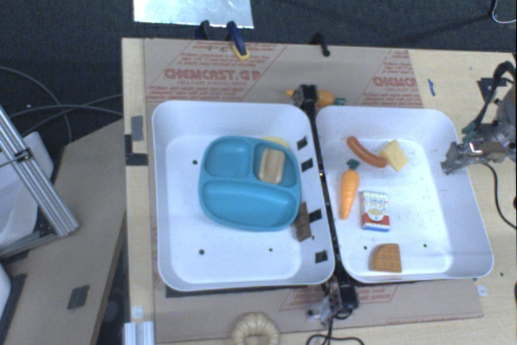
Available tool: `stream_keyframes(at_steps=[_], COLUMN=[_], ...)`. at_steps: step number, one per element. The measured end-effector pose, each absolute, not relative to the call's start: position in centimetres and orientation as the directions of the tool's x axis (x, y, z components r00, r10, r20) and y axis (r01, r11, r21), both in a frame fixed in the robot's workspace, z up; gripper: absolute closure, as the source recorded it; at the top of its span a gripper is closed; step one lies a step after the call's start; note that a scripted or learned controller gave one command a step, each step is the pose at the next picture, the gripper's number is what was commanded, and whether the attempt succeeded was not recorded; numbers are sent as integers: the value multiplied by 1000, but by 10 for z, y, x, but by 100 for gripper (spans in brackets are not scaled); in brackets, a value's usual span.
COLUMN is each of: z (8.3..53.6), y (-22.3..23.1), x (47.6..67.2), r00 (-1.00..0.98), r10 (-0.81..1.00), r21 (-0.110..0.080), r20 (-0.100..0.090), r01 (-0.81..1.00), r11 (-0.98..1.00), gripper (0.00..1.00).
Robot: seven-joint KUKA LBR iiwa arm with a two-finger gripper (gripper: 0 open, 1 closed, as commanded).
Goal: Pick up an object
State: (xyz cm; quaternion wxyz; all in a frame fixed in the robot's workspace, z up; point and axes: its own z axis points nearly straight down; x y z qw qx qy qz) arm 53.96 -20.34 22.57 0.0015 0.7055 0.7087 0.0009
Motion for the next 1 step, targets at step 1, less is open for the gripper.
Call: stream_keyframes(at_steps=[1], z=[216], y=[-155], x=[534], r00=[-6], r10=[1000], r21=[1], r20=[0], r01=[1000], r11=[6], gripper=[100])
